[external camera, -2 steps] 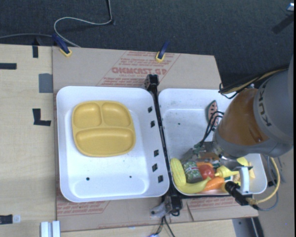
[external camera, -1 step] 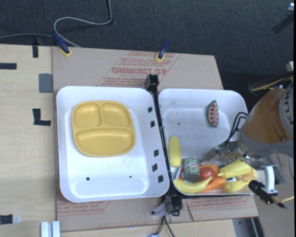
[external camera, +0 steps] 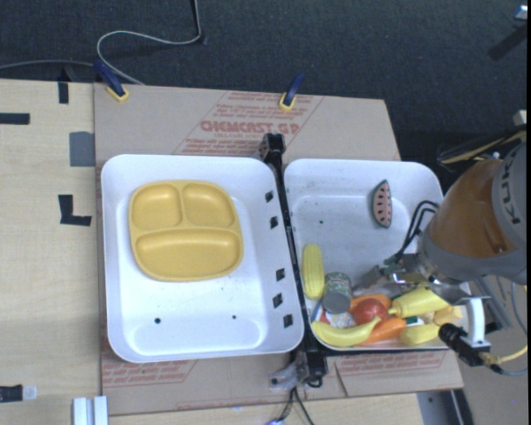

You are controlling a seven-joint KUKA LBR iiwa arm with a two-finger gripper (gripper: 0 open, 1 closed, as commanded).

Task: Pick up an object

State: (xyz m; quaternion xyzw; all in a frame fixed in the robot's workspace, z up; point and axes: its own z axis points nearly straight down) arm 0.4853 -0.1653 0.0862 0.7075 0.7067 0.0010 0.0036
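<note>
Camera view: your tool (external camera: pixel 405 277), grip state indiscernible, sits directly above the toy-food pile (external camera: pixel 376 312); corn cob (external camera: pixel 312 271) lies leftward, lengthwise.

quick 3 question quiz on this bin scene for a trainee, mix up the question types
1. True or false: the yellow divided plate lies in the right bin.
2. Which item lies apart from the others, near the right bin's far wall? A) watermelon slice B) corn cob C) tomato
3. Fill in: the banana lies along the right bin's ____ edge.

Key: 1 false, it lies in the left bin. 2 A. 3 near (bottom of the camera view).
</note>
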